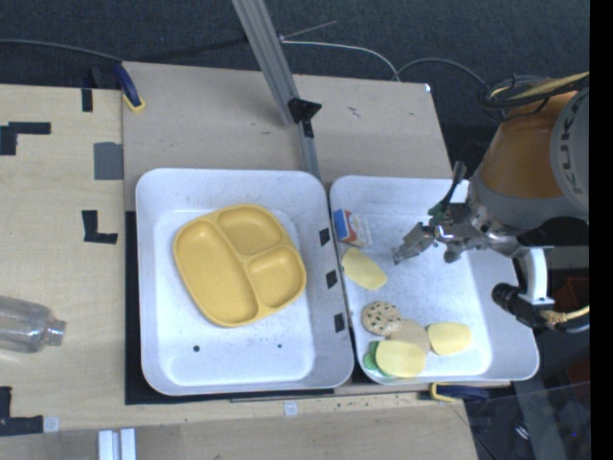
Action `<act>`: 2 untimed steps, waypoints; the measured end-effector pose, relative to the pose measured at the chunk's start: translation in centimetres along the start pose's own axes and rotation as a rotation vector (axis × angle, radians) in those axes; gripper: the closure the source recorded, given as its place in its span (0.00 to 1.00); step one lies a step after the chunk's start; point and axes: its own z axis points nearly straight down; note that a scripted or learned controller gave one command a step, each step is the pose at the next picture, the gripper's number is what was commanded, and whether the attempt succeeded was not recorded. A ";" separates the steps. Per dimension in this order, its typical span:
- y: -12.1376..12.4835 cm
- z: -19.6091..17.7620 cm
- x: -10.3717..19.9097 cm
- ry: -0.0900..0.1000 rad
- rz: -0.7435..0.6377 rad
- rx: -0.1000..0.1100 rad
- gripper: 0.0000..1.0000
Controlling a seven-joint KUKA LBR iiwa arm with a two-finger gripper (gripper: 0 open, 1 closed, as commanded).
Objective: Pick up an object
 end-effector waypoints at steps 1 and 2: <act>0.0 -1.0 0.1 0.002 -0.002 0.001 1.00; 0.6 5.0 -0.1 -0.002 0.002 0.006 1.00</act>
